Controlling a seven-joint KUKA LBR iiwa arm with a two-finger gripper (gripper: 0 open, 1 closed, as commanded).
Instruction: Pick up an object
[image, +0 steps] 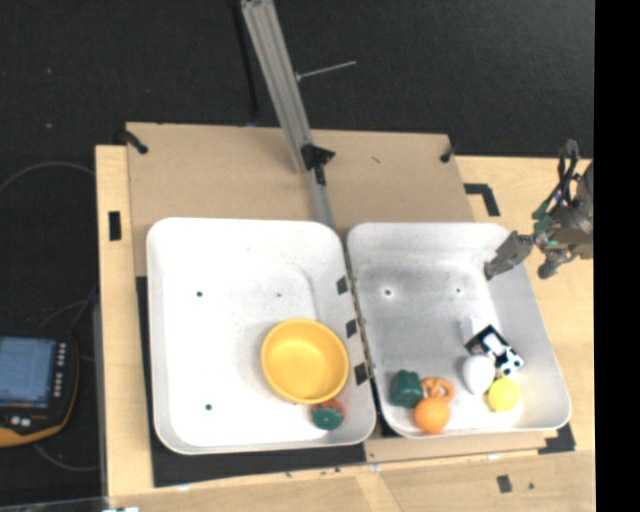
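Observation:
My gripper (525, 262) hangs at the right bin's (420, 260) far right rim, its two dark fingers (500, 258) spread apart and open with nothing between them. Well in front of it, at the near right corner of that bin, lie a black-and-white toy (497, 346), a white egg-shaped object (477, 373) and a yellow ball (503, 396). Left of these are an orange ball (432, 416), a small orange piece (438, 388) and a dark green object (405, 387). The left bin (220, 270) holds a yellow bowl (305, 360) and a small green-and-red toy (327, 414).
A grey metal pole (285, 90) slants down from the top to the gap between the bins. The bins sit on a tan bench (300, 160). A handheld pendant (30, 385) lies off the bench at far left.

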